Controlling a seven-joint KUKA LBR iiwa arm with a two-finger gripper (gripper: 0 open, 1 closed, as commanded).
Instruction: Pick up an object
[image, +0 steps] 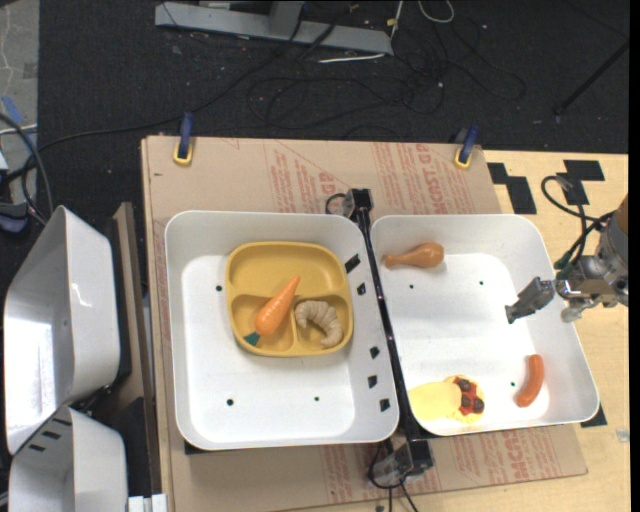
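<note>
My gripper (560, 295): hung over the right bin's (500, 235) far edge; grip state, I could not tell.
Sausage (530, 381): lay just below me, untouched.
Progress: nothing lifted; the whole pick remained.

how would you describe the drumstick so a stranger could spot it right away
Look at the right white bin; the drumstick lies near its far left corner. It is tan with a bulbous end tapering to a thin stem, unlike the straight orange sausage at the near right.
</note>
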